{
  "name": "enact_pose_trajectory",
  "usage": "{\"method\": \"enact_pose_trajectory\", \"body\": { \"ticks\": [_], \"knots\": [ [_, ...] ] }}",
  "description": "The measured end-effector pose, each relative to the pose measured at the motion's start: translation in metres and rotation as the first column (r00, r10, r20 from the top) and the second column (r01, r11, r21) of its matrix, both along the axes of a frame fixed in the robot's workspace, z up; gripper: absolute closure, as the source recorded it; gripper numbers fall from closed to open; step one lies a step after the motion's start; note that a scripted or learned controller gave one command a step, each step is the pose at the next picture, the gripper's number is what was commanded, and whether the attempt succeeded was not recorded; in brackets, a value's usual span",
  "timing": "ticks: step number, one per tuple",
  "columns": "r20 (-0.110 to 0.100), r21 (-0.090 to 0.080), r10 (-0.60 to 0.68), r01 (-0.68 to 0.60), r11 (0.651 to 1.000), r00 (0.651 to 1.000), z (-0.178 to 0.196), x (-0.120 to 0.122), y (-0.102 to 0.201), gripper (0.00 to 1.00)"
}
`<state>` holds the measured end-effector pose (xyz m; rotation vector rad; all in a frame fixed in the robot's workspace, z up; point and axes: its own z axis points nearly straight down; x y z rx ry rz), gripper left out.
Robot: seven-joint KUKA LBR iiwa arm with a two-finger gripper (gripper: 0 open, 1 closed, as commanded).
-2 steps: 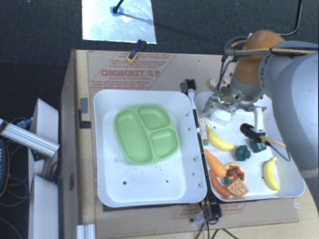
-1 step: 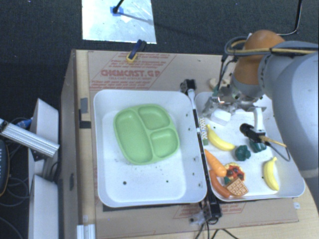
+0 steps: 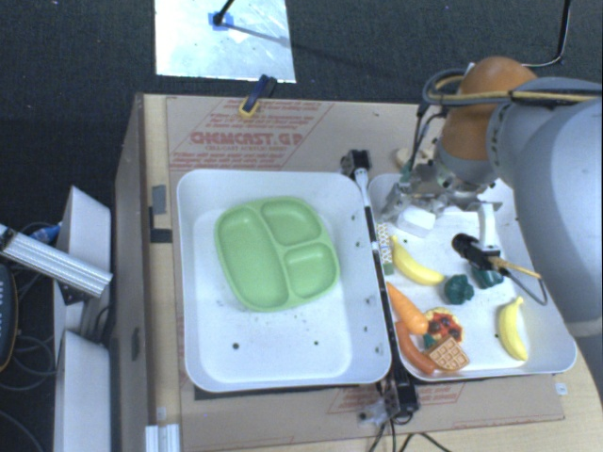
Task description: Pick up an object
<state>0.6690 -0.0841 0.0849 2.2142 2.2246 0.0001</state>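
One gripper (image 3: 415, 199) hangs low over the far left corner of the right bin (image 3: 548, 348); from where I stand I cannot tell whether it is wide or narrow. Nearest it, a banana (image 3: 415, 266) lies along the bin's left edge. A green toy (image 3: 459, 289) sits mid-bin. A carrot (image 3: 405, 314) and a waffle (image 3: 450, 355) crowd the near left corner, and a second banana (image 3: 512, 329) lies toward the right edge. The left bin (image 3: 217, 348) holds a green plate (image 3: 276, 252).
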Motion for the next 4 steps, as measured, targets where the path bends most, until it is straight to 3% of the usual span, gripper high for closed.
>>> {"method": "enact_pose_trajectory", "body": {
  "ticks": [1, 4],
  "knots": [
    [0.001, 0.000, -0.004, 0.004, 1.000, 1.000, 0.001, 0.000, -0.018, 0.00],
    [0.000, 0.000, 0.000, 0.000, 1.000, 1.000, 0.000, 0.000, 0.000, 0.00]
  ]
}}
